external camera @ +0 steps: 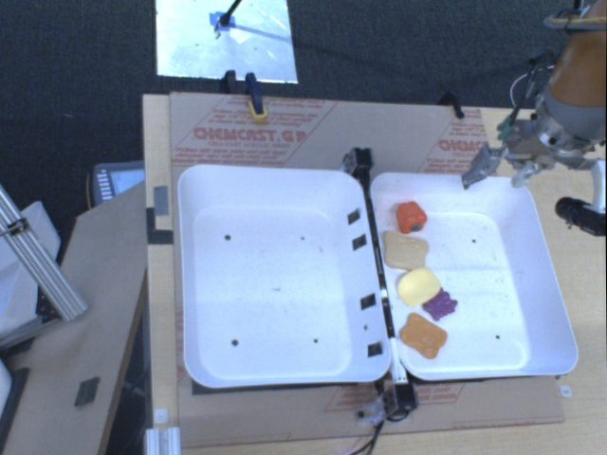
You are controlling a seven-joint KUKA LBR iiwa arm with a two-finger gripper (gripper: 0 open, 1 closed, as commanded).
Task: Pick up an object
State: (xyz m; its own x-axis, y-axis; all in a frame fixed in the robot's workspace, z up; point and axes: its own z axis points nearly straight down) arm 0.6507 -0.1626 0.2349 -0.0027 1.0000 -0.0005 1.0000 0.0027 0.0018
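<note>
Several small objects lie along the left side of the right bin [531, 282]: an orange-red pepper-like piece [411, 217], a tan bread-like slab [406, 250], a yellow rounded piece [417, 285], a small purple piece [440, 304] and an orange piece [423, 335]. My gripper [500, 171] hangs above the far right corner of the right bin, well apart from all of them. Its two fingers are spread open, with nothing between them.
The left bin [275, 273] sits beside the right one, joined by a black hinge strip [372, 254]. Both rest on a cardboard sheet [313, 131]. A blue and yellow clamp [254, 98] stands at the back edge. A shiny plate [226, 27] lies beyond.
</note>
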